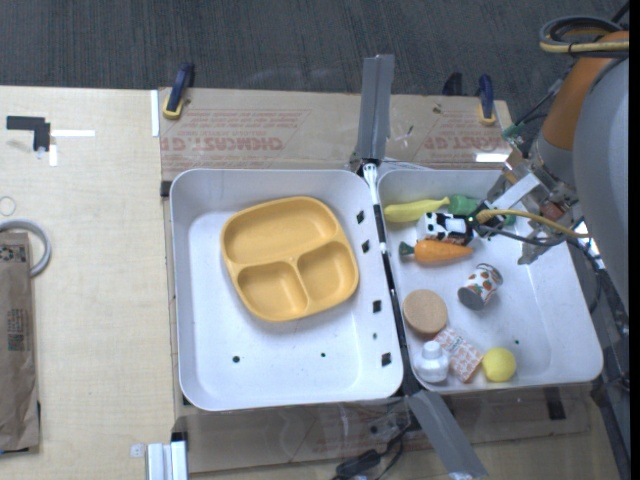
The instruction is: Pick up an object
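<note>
The right bin (570, 353) holds a yellow banana (413, 210), a green toy (463, 204), a black-and-white cow figure (446, 227) and an orange carrot (442, 252) near its far left. A small printed can (481, 286) lies in the middle. Toward the front sit a tan round disc (426, 311), a white bottle (432, 360), a red-and-white packet (460, 352) and a yellow lemon (499, 364). My gripper (530, 226) hangs over the bin's far right part, to the right of the cow and carrot and above the can, with nothing seen in it.
The left bin (200, 368) carries a yellow divided plate (289, 257). A grey divider bar (375, 118) runs between the bins at the back. Cardboard (260, 128) lies behind the bins, and a brown paper bag (15, 338) sits at far left.
</note>
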### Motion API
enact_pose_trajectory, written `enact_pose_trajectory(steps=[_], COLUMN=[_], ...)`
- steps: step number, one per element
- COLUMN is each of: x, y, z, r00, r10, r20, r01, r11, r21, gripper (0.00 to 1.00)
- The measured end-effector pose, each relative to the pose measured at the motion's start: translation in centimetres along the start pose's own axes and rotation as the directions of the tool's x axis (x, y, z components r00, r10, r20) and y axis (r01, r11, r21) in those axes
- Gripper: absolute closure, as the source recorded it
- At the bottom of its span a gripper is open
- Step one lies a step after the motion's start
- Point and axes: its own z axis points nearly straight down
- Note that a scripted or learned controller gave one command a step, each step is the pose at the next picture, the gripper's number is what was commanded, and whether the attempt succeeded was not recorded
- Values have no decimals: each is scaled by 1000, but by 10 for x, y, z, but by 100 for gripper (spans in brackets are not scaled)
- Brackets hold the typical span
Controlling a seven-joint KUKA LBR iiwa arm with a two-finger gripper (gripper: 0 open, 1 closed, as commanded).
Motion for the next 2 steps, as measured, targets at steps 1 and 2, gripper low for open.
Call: enact_pose_trajectory(steps=[1, 2], x=[0, -14], y=[0, -3], z=[-8, -7], r00=[1000, 995], r10=[-4, -101], r20=[5, 1], r01=[4, 101], r11=[1000, 995], r21=[1, 1], gripper=[100, 100])
